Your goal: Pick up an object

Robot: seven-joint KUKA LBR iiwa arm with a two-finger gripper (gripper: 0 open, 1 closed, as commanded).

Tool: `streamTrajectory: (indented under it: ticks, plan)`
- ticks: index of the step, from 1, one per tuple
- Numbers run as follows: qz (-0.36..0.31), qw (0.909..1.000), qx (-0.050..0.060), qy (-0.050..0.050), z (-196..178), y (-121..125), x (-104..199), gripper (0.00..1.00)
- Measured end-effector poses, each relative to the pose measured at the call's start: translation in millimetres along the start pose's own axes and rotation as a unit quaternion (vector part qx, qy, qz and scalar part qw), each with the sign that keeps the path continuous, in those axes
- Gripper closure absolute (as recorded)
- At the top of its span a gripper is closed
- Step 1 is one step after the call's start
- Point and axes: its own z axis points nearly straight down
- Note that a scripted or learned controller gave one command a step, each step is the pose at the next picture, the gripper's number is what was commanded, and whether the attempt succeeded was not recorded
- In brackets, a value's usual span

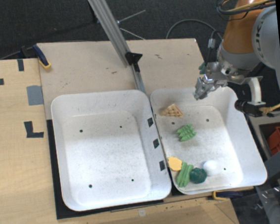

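Viewing angle: camera view, looking down at a slant.
Pincer (200, 92): above the right bin's (242, 138) far rim; finger spread cannot be told, nothing seen between them.
Tan wedge (172, 111): just left of pincer, slightly nearer.
Green ridged piece (186, 133): nearer, apart.
Yellow piece (175, 163), green stalk (184, 174), dark green lump (198, 175), white ball (211, 166): well apart, near rim.
Left bin (99, 101): far left.
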Motion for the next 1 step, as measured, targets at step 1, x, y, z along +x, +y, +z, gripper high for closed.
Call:
streamTrajectory:
  ticks: [1]
  plan:
    - [0.0,1.0,0.003,0.0,9.1,-0.1,0.3,1.0]
